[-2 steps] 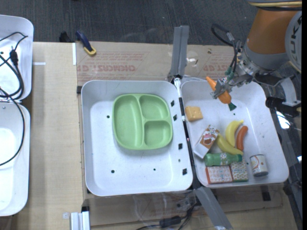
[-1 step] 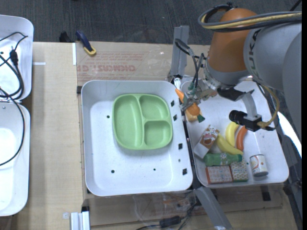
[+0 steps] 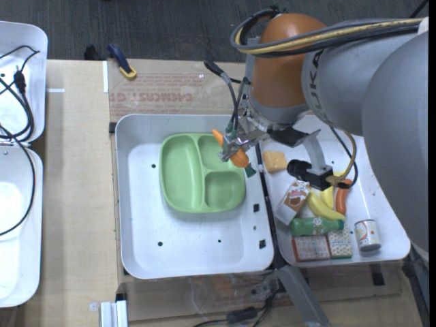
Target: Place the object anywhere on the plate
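You have two white bins side by side in the middle of the frame. The left bin [image 3: 143, 251] holds a green plate [image 3: 201, 174] with three compartments, lying toward the bin's upper middle; nothing sits in those compartments. White floor shows to the plate's left and below it.

The right bin [image 3: 392, 240] is crowded: a yellow sponge [image 3: 274, 161] near its upper left, a small carton [image 3: 294, 198], a banana [image 3: 323, 206], a green bottle [image 3: 316, 225] lying flat, a printed box [image 3: 323, 246] along the lower edge, and a small can [image 3: 366, 236] at lower right. Labels there are too small to read.

The gripper [image 3: 234, 148] hangs over the plate's upper right rim, close to the wall between the bins. An orange carrot [image 3: 238, 157] sits between its fingers, so the jaws are closed on it, above the rim.

Reversed red lettering runs across the cardboard [image 3: 163, 90] above the left bin; you cannot read it reliably. A blue-and-yellow clamp [image 3: 121, 61] lies at upper left.
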You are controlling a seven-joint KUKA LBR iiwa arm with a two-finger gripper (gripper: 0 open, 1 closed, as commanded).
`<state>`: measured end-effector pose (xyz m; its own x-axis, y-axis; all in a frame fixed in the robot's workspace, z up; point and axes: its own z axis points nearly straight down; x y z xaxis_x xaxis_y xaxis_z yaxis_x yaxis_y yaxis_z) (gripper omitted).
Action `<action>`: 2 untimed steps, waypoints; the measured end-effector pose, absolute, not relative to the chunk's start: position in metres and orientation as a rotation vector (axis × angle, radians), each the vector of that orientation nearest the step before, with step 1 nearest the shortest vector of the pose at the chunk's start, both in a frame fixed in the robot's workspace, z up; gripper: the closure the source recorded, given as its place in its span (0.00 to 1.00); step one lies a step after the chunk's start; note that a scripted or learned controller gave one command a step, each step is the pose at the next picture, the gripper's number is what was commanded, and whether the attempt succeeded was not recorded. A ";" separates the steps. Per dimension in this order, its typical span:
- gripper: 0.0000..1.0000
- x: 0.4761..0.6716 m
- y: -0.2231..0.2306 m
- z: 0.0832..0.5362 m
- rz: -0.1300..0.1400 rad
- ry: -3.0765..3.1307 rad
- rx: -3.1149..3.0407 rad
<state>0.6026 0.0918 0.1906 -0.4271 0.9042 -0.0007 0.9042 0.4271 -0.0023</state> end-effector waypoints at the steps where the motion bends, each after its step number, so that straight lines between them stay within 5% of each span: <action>1: 1.00 0.643 0.084 0.191 0.001 -2.898 -1.217; 2: 0.00 0.643 0.084 0.191 0.001 -2.898 -1.217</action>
<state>0.6430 0.0840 0.1914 -0.7002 0.7140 -0.0015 0.7140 0.7002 0.0001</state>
